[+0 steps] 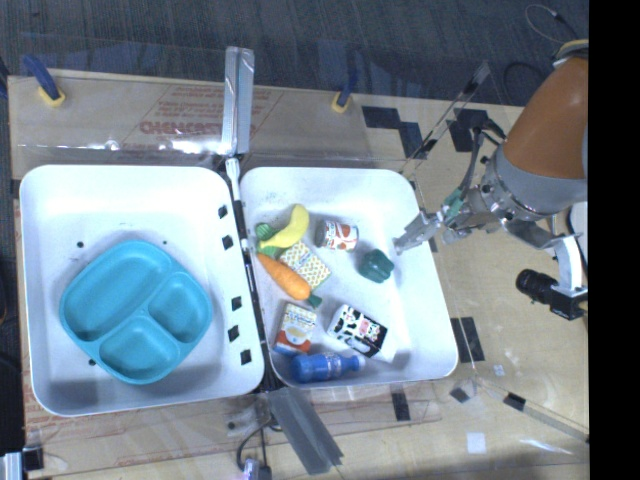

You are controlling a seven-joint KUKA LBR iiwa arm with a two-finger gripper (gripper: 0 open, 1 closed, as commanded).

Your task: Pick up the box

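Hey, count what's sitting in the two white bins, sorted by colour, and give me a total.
Blue: 2, divided plate, bottle
Yellow: 2, banana, patterned box
Orange: 2, carrot, carton
Green: 1, teal cup
Red-white: 1, can
Black-white: 1, cow-print carton
Total: 9

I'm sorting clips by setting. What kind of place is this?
Probably a robot lab's test bench: two shallow white bins side by side, toy food such as an orange plastic carrot, and a taped plastic sheet on the bench.
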